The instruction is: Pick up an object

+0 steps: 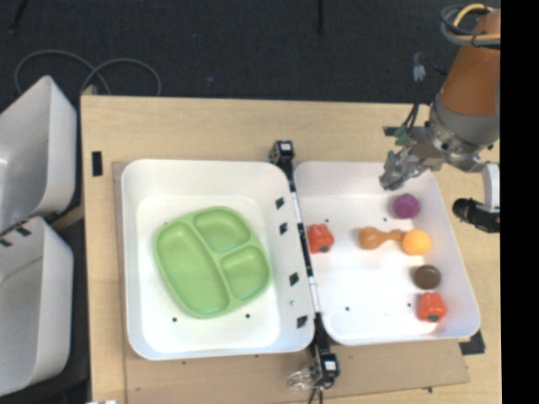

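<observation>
In the right bin (354,322) lie several small toy foods: a purple round one (407,205), an orange pear-shaped piece (376,237), a yellow-orange ball (416,242), a brown round piece (427,276), and two red-orange peppers (319,238) (430,306). My gripper (394,178) hangs over the bin's far edge, just up and left of the purple piece. Nothing shows between its fingers.
The left bin (143,326) holds a green divided plate (211,260). A divider with black clips (296,251) runs between the bins. White containers (34,150) stand off the bench at the left. The arm's orange band (472,74) rises at the right.
</observation>
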You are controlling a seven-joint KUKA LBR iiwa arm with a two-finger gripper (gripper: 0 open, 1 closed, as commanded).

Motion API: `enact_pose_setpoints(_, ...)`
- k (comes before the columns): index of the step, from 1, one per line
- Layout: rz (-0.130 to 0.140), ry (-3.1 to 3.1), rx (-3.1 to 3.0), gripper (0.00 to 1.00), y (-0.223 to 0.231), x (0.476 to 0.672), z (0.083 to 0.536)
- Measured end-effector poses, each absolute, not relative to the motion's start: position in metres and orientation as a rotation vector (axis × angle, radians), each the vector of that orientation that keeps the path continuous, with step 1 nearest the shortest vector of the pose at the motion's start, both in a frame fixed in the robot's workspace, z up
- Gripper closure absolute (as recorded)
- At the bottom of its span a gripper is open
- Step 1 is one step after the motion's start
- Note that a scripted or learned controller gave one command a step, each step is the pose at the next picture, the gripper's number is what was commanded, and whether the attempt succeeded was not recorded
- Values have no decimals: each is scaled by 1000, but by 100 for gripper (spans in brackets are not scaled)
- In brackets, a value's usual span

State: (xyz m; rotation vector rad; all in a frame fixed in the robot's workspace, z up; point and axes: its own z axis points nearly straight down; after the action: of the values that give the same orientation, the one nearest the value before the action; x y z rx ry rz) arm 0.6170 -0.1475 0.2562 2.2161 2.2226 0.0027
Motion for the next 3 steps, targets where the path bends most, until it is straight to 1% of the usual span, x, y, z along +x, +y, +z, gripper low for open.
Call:
enact_pose_setpoints(1,-2,2228,2217,100,-99,606,243)
enact_pose_setpoints(2,-1,2228,2216,100,-48,600,231)
enact_pose_setpoints(3,3,2229,2213,100,1,596,243)
